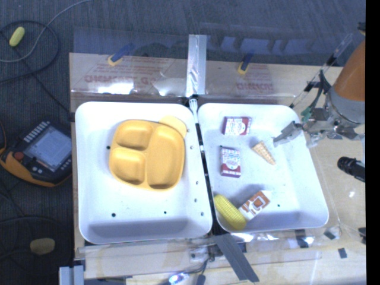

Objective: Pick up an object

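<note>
The right bin (309,183) holds a small red box (236,125) at the back, a second red box (230,161) in the middle, an orange cone (265,152), a yellow corn cob (229,212) at the front left and a brown and white carton (256,203) beside it. My gripper (289,133) hangs over the right bin's back right part, to the right of the cone and apart from it. Nothing shows between its fingers.
The left bin (95,206) holds a yellow divided tray (147,153) with a pale yellow piece (174,123) behind it. A metal divider (196,64) stands behind the bins. The grey arm with its orange band (351,79) enters from the right.
</note>
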{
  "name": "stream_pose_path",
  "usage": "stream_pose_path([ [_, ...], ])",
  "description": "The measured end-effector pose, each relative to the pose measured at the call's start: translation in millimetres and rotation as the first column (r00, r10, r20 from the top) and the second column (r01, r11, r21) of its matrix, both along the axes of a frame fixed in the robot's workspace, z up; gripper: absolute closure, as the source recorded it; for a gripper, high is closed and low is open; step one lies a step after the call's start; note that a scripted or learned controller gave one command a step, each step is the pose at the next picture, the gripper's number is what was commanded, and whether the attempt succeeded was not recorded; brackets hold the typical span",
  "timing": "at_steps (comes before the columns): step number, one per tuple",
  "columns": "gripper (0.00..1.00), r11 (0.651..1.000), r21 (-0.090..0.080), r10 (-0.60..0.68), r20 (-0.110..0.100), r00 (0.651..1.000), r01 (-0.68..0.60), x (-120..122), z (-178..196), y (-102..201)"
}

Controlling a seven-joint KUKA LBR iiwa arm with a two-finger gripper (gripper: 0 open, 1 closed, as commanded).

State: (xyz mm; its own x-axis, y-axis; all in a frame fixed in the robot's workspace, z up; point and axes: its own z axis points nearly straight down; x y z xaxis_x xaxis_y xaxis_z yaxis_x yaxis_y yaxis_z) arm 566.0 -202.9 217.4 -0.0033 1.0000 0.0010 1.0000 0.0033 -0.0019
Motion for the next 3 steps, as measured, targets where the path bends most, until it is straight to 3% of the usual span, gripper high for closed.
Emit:
stream_pose_path([
  [1, 0.00, 0.995, -0.002, 0.096, -0.001, 0.995, -0.096, -14, -55, -17],
  [2, 0.00, 0.984, -0.001, 0.181, 0.002, 0.984, -0.181, -4, -107, 65],
  [3, 0.00, 0.986, -0.012, 0.166, 0.035, 0.986, -0.166, -72, -121, 83],
])
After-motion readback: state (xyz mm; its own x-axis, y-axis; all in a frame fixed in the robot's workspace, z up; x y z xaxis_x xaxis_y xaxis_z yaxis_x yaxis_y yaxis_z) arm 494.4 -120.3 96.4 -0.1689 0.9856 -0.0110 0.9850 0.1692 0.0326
